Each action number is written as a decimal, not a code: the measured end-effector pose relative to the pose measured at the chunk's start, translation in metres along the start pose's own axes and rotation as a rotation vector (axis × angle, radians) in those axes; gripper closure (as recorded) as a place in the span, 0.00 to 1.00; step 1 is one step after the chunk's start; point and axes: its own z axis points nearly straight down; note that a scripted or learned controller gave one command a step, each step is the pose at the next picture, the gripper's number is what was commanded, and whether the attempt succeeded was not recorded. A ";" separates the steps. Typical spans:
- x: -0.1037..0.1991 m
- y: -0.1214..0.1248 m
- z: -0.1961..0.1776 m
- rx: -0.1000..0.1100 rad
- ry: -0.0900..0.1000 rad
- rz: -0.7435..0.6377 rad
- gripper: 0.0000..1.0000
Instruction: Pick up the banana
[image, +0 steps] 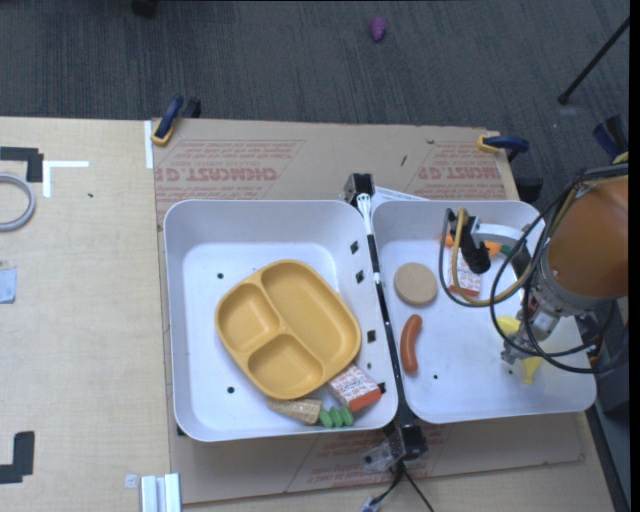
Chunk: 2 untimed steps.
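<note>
The arm's wrist hung over the right bin (480, 395), near its right wall, and covered the gripper (522, 345); whether it had hold of anything could not be told. The banana (520, 350) lay mostly hidden beneath it, only yellow slivers showing by that wall. Across the bin, nearer the divider, lay a sausage (410, 343) and a tan round disc (416, 283). A small packet (466, 282) beside the disc was too blurred to read.

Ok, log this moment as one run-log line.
task: pick up banana | gripper: low in right bin, over banana | grasp: unconfirmed | left bin: yellow plate
</note>
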 end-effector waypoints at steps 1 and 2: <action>0.000 0.000 0.000 0.000 0.000 -0.001 0.00; 0.079 -0.011 0.007 0.000 0.007 -0.119 0.00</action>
